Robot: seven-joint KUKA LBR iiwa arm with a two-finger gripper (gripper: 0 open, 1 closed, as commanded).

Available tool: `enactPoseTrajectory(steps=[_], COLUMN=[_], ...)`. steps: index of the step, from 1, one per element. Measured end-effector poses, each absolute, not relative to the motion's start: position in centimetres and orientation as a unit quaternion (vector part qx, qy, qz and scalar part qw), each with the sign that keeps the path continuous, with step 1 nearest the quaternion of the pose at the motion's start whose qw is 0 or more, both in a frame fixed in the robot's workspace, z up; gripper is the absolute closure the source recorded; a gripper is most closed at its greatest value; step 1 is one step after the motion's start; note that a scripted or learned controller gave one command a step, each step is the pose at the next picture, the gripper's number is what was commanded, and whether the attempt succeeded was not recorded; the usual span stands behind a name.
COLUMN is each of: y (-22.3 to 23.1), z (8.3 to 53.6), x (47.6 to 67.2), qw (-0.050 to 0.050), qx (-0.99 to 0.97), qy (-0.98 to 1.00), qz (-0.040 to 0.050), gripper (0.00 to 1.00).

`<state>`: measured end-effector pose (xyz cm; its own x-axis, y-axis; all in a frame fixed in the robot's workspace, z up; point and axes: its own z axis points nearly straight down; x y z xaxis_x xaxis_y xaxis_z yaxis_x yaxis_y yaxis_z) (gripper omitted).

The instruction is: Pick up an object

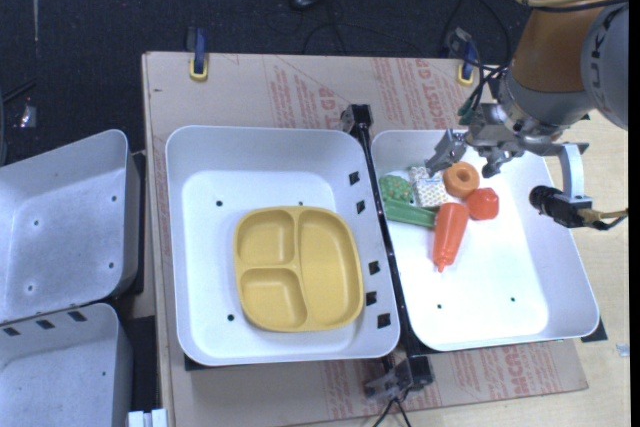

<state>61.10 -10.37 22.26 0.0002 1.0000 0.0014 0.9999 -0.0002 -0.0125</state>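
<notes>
Two bins sit on the surface; the toys cluster in the right bin (560, 295), at its far-left part. The end effector (468, 150) hovers just above the cluster, and whether it is released or clenched I cannot tell. An orange ring (461, 179) lies right beneath it, a tomato (483, 204) beside. The carrot (449, 233) lies nearer the camera, its long axis running near-to-far. Green pieces (404, 198) crowd the left wall. The left bin (190, 215) holds a yellow tray (298, 267).
</notes>
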Motion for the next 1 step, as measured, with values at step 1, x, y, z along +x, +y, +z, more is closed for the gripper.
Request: enactPoseTrajectory(steps=[1], y=[-10.36], z=[22.95], x=[61.36], qw=[0.0], qx=[-0.707], qy=[-0.708], qz=[0.0002], gripper=[0.0])
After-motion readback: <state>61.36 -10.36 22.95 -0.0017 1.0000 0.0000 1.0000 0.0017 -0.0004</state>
